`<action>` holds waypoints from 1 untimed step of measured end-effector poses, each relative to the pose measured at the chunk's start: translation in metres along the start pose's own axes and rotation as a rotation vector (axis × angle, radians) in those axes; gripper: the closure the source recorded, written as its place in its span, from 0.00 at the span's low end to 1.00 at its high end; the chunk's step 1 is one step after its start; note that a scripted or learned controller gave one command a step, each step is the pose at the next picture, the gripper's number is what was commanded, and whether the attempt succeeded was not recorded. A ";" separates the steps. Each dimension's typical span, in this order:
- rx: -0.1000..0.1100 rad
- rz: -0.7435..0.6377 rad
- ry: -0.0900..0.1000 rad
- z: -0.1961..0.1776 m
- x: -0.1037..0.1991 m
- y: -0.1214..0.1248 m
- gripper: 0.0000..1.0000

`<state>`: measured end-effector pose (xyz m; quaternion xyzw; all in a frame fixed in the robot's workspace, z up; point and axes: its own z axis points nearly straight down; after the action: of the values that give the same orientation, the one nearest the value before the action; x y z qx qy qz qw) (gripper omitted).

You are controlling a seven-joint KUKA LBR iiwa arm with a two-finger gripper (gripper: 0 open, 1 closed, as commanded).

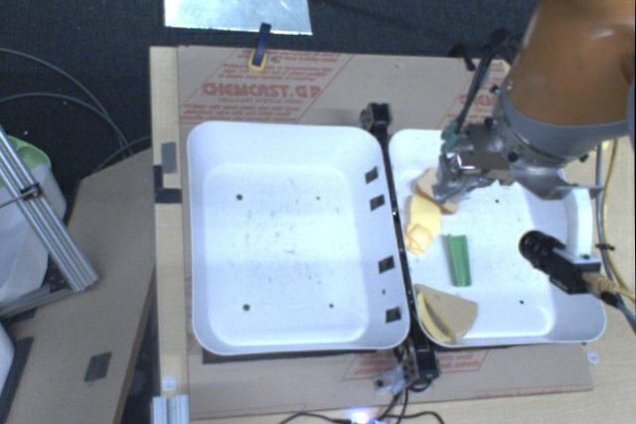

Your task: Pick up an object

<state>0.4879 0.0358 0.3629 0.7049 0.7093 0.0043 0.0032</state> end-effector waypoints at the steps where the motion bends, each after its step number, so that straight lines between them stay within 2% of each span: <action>1: 0.007 -0.001 0.000 -0.014 0.034 -0.001 1.00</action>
<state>0.4870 0.0697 0.3774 0.7046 0.7096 0.0019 0.0009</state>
